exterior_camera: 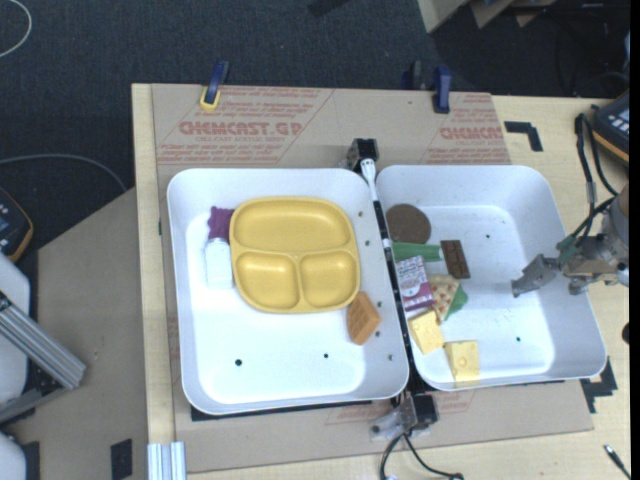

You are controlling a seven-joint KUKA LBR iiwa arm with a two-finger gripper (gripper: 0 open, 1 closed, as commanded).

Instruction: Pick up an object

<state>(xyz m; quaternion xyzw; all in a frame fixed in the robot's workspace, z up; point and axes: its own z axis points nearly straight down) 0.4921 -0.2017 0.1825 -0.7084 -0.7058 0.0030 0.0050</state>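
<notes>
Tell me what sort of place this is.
Most likely a robotics lab bench set up for grasping trials. Two white bins sit side by side on a clamped cardboard sheet, holding toy food and a yellow divided plate, with the arm's claw over the right bin and cables on the dark floor.

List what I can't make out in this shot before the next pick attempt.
- Pincer: too small and blurred in the camera view to read its state.
- Purple item: partly tucked under the yellow tray.
- Arm: cut off by the right edge.
</notes>
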